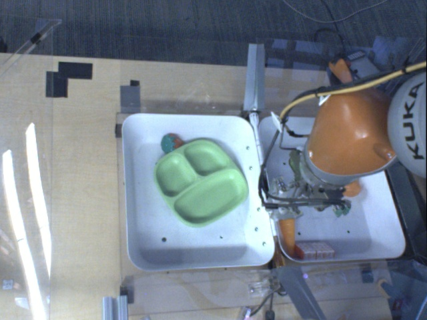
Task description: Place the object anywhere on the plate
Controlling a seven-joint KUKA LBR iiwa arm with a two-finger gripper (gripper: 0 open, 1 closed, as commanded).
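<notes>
Two white bins [200, 255] sat side by side; gripper [303, 202] state indiscernible above an orange carrot-like object [287, 231], probably light, graspable mid-length.

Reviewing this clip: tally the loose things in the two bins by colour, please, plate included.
Green: 1, the divided plate in the left bin.
Teal and red: 1, a small object at the plate's far-left edge.
Orange: 1, a carrot-like piece in the right bin.
Pink: 1, a flat block beside it.
Total: 4, though the arm hides part of the right bin.

Light wooden bench [73, 199], two white bins [143, 245] side by side
</notes>
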